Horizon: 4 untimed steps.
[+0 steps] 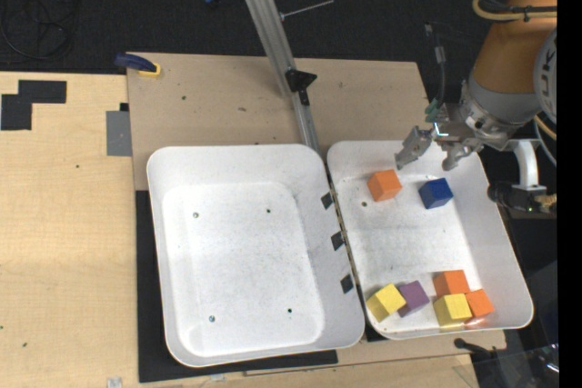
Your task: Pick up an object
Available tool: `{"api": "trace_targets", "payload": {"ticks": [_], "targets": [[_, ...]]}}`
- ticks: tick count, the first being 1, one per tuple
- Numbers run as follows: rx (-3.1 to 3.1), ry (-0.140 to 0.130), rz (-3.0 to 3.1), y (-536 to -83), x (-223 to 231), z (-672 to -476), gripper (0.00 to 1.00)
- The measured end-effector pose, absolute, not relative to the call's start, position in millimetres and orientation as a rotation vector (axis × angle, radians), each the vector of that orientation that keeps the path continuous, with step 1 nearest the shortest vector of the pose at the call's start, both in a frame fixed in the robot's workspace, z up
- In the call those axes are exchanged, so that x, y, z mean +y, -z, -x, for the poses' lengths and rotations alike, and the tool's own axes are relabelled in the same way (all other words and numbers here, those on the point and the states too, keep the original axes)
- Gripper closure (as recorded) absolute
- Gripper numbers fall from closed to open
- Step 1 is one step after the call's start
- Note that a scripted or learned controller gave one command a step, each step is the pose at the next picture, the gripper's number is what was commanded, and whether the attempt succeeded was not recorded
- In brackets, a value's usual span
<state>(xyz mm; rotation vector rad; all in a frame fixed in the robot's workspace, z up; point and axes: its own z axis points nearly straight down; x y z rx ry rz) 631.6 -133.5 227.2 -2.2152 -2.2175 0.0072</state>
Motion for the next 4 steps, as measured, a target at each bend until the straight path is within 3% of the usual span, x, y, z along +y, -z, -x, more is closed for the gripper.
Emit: {"api": "trace_targets", "payload": {"ticks": [1, 4], "targets": [[-2.222, -0.003, 2.217, -230, -134, -632.5, 0.00], [-2.221, -0.001, 2.220, -90, -123, -632.2, 0.00]]}}
